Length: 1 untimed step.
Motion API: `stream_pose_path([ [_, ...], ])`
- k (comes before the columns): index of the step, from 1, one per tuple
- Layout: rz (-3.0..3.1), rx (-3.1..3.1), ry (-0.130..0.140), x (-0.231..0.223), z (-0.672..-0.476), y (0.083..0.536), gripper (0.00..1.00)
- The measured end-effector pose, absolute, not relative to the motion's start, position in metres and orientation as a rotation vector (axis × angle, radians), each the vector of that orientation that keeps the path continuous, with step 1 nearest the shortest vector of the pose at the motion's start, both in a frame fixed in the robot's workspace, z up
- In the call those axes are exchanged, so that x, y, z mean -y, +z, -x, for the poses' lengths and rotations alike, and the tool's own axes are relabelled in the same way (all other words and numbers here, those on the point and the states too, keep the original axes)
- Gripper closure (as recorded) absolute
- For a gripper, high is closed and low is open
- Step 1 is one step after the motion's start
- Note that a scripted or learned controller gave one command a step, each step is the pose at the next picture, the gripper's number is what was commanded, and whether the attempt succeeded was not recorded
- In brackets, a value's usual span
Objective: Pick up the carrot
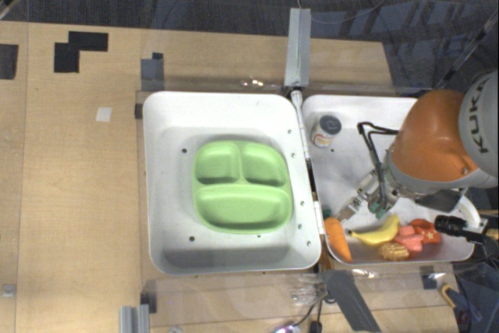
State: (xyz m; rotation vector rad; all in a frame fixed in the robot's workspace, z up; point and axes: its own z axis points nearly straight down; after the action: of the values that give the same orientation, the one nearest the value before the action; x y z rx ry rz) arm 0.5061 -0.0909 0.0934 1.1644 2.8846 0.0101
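Carrot parked just below-left of the tool, not grabbed yet

The carrot (337,238) is found in the right bin (343,109), tucked into its near-left corner right against the wall shared with the left bin (156,168), with its long axis running roughly from the far side toward the near rim. From the carrot, the tool (366,199) is seen up and to the right, close by but apart from it. Whether the tool is spread or closed can't be made out, honestly. A banana (378,232) is lying just right of the carrot, so a short drop down-left is probably what's needed.
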Motion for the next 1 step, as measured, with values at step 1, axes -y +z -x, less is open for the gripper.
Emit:
stream_pose_path([
  [1,-1.444,-2.769,0.018,0.1132,-0.4942,0.0916,0.0],
])
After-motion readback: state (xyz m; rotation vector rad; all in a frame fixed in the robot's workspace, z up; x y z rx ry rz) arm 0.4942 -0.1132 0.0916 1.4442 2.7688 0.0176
